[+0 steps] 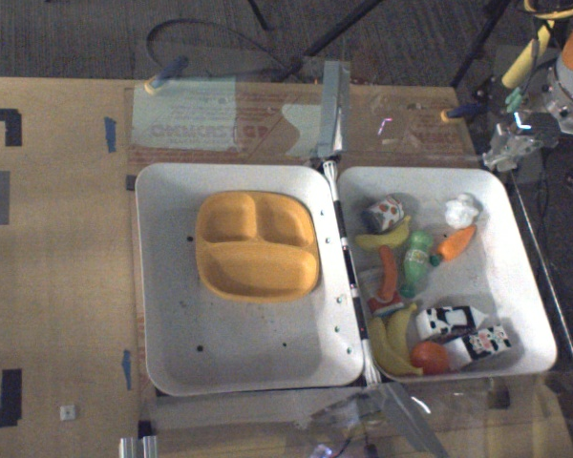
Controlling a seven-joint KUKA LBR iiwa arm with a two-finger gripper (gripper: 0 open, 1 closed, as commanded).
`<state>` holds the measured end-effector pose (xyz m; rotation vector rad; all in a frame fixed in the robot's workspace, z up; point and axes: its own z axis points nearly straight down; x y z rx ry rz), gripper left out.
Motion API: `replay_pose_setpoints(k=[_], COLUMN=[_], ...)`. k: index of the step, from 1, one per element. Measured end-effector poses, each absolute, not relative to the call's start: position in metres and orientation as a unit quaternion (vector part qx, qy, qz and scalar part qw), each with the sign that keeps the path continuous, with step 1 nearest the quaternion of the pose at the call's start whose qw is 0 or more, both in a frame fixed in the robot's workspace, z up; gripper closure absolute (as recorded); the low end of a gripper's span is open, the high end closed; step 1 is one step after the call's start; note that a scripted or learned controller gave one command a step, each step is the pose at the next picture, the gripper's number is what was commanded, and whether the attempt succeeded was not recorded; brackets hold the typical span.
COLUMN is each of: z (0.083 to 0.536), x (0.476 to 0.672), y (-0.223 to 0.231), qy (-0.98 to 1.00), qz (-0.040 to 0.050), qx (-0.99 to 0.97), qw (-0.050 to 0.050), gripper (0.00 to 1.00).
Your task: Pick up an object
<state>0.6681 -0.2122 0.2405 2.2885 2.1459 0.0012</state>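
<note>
My gripper (513, 143) hangs at the upper right, just outside the far right corner of the right bin (527, 284), above the bench edge. The right bin holds several toy foods: a small carton with a strawberry picture (385, 213), a white crumpled item (461, 208), a carrot (456, 243), a green bottle (416, 260), a thin banana (380, 241), a red-orange stick (389, 271), a bunch of bananas (390, 343), two cow-patterned cartons (446, 321) (488, 341) and an orange-red ball (430, 356). Nothing lies under the gripper.
The left bin (172, 332) carries an orange divided plate (258, 244). A metal divider (330, 113) runs back between the bins. Cables and tripod legs lie on the floor behind the bench. Blue tape marks dot the wooden bench (57, 284).
</note>
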Motion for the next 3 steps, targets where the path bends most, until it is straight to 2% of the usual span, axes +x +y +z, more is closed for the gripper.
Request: replay_pose_setpoints(k=[1,2,3], z=[0.266,0.260,0.156], x=[0.668,0.667,0.665], y=[-0.197,-0.174,-0.144], qy=[0.591,0.449,0.499], qz=[0.0011,-0.0008,-0.0014], qx=[0.807,0.893,0.866], qw=[0.003,0.000,-0.002], gripper=[1.00,1.00,1.00])
